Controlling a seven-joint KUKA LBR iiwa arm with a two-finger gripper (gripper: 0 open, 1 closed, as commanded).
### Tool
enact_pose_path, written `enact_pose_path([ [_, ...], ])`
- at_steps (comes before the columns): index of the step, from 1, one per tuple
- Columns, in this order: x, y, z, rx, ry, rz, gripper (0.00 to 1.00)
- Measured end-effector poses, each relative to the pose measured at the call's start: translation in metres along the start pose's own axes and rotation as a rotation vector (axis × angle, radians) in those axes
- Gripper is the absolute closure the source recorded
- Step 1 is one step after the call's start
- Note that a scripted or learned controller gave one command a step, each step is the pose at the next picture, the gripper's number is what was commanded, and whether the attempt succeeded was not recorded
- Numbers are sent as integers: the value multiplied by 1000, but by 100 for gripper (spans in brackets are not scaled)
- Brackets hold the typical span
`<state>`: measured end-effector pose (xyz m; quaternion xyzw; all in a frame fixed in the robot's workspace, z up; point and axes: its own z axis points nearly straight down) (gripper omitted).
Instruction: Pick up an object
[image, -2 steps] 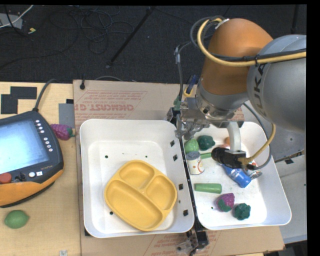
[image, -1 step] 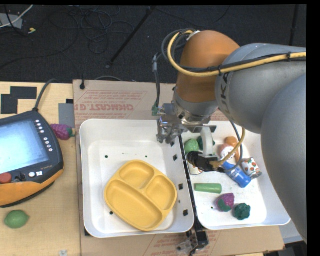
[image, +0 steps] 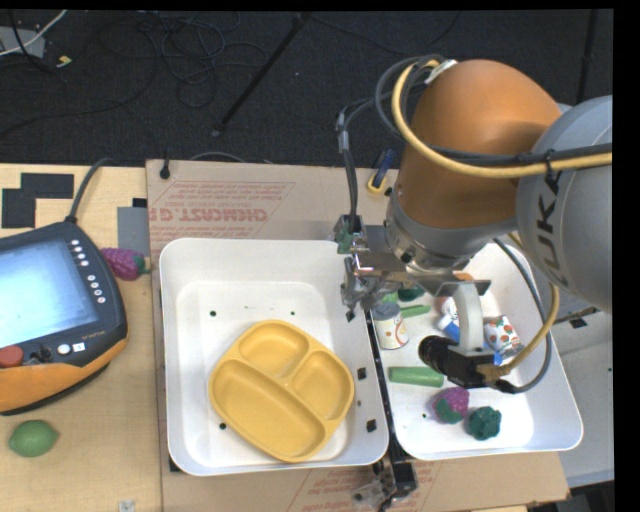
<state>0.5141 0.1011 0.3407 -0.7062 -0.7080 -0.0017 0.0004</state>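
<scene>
Gripper: low over right bin's left edge, poised to pick; grip state cannot be told. Yellow tray: left bin.

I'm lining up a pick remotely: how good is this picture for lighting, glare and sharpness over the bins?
Camera view: even, soft lighting, the left bin bright white but not washed out; the yellow divided plate is sharp with faint shadow; the arm's orange band looms large and slightly soft, hiding part of the right bin; background above the bench is dark.
</scene>
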Motion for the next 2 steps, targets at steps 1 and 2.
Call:
enact_pose_path([
  [1,-76,-39,-104,-8,-3,8,100],
  [2,-28,-38,-142,1,-2,-2,100],
])
